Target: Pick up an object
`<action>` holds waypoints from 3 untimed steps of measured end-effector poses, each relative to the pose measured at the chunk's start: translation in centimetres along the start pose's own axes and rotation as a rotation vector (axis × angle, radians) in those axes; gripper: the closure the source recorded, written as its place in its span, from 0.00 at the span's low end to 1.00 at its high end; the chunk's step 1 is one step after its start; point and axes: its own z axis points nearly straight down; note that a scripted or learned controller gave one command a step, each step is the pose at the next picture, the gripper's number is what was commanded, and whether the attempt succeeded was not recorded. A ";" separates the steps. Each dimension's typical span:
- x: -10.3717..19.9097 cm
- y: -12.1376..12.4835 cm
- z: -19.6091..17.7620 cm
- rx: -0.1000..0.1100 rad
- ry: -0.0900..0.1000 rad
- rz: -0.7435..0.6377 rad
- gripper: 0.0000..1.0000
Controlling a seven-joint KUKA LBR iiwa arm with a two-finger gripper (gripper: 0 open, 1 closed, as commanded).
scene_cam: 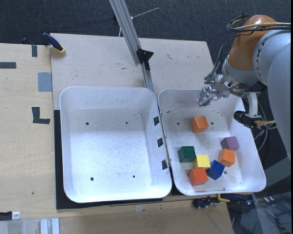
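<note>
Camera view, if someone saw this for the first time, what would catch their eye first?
Probably the cluster of coloured blocks in the right bin: an orange block alone near its middle, and a green block, yellow block, blue block and others packed toward its near end. Next, the grey arm's orange band at upper right, with the hand over that bin's far end.
</note>
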 end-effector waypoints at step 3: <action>5.7 -1.2 -11.3 0.005 0.002 -0.004 1.00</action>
